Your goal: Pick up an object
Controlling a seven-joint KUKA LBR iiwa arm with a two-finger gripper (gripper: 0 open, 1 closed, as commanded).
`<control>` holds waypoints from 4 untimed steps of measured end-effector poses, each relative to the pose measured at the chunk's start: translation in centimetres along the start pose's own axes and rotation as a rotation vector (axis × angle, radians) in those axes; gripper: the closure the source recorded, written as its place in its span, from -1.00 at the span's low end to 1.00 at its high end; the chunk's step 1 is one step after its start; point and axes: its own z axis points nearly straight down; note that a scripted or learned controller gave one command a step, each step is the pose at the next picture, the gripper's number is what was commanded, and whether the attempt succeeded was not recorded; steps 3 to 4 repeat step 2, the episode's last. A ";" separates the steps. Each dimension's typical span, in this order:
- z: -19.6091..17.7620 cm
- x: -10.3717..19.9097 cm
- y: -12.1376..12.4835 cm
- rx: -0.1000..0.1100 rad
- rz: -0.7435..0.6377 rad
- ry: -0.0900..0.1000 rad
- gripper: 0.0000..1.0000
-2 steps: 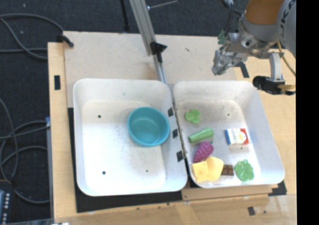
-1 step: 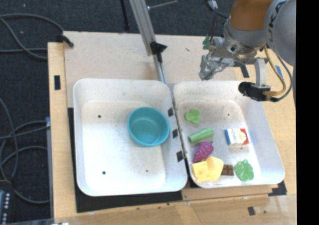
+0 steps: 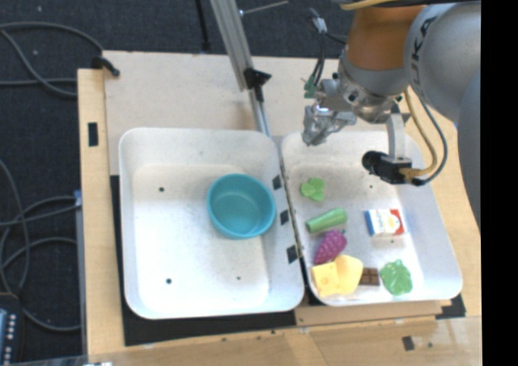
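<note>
White plastic, two shallow bins side by side on my tan worktop (image 3: 162, 89). The left bin (image 3: 146, 275) holds a blue bowl (image 3: 240, 206), sitting upright a little right of its centre. The right bin (image 3: 429, 235) carries the small objects. A light green lumpy piece (image 3: 313, 189) lies near the bin's left wall, with a green cylinder (image 3: 325, 219) just nearer than it and a purple bunch of grapes (image 3: 329, 246) nearer again. A yellow block (image 3: 337, 275) sits at the near edge, touching the grapes, with a small brown piece (image 3: 369, 277) beside it and a bright green leafy item (image 3: 396, 277) to its right. A small white carton with red and blue print (image 3: 384, 222) lies apart toward the right.

I see the arm reaching in from the right, its orange band high in view, and the jaws (image 3: 314, 134) hang over the far left corner of the right bin, above the light green piece but apart from every object. From this slant I cannot tell whether they are released or clenched; nothing shows between them. A metal rail (image 3: 231, 28) slants down to the far edge between the bins.
</note>
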 end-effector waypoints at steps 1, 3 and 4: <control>0.4 3.9 -2.6 -0.001 -0.001 0.001 1.00; 0.6 8.1 -4.4 -0.001 -0.002 0.002 1.00; 0.6 8.1 -4.4 -0.001 -0.002 0.002 1.00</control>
